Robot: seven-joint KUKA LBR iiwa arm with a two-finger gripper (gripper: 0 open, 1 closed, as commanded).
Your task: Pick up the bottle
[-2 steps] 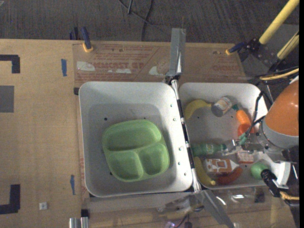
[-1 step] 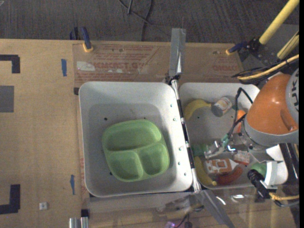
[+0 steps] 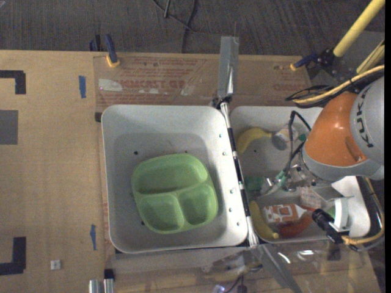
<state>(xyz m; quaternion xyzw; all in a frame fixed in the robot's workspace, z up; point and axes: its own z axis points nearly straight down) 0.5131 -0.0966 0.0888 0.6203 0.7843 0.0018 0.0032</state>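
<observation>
Gripper: low inside the right bin, right of centre in the frame, mostly covered by the arm and its orange band; whether it is open or closed cannot be told; nothing can be seen held in it
Bottle: what looks like the bottle lies on its side at the lower edge of the right bin, with an orange-brown label and a reddish end pointing right; it sits just below the gripper and appears apart from it
Neighbours: a yellow banana lies along the bin's left wall, touching or just beside the bottle's left end; another yellow piece and a small grey object sit in the bin's upper part, well apart from the bottle
Left bin: holds a green divided plate; not part of this job
Stage: judged as the approach; the grasp is not yet made
Risk, aim: the gripper seems to sit above the bottle in the frame; closing here would likely catch nothing
Risk, roll: the bottle is round and lies flat; an off-centre pinch could squirt it toward the wall
Risk, crowding: the banana is so close that the gripper could nudge it or grab it instead
</observation>
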